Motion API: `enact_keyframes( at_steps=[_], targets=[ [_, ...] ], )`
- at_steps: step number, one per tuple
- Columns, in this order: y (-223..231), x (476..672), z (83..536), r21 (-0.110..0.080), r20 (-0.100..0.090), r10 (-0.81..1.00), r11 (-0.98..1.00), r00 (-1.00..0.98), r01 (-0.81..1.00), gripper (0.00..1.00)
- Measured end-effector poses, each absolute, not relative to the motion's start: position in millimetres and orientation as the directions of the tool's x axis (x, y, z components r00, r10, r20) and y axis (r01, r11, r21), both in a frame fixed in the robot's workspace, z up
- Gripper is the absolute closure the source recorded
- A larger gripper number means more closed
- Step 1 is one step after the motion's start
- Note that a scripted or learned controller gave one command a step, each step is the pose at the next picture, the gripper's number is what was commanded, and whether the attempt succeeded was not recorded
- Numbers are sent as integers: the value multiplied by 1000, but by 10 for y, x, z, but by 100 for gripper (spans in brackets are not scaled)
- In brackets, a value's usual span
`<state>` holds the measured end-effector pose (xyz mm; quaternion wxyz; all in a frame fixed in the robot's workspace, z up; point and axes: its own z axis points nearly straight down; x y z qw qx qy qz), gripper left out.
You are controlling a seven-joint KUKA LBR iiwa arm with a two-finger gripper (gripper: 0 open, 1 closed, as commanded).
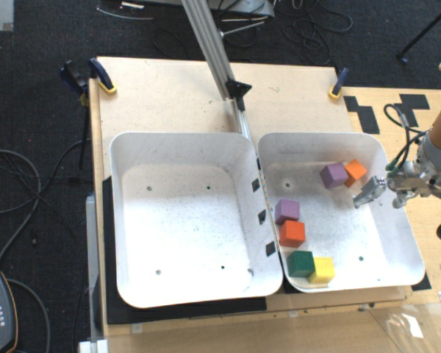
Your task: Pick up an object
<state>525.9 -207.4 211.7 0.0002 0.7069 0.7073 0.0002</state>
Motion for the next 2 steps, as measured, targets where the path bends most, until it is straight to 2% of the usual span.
enact_keyframes(
  at_steps=[1, 2],
  targets=[
    [-1845, 5870, 1007, -4, 1, 1000, 5, -5, 1000, 0],
    [-2183, 6661, 987, 4, 1, 1000, 4, -4, 1000, 0]
  ],
)
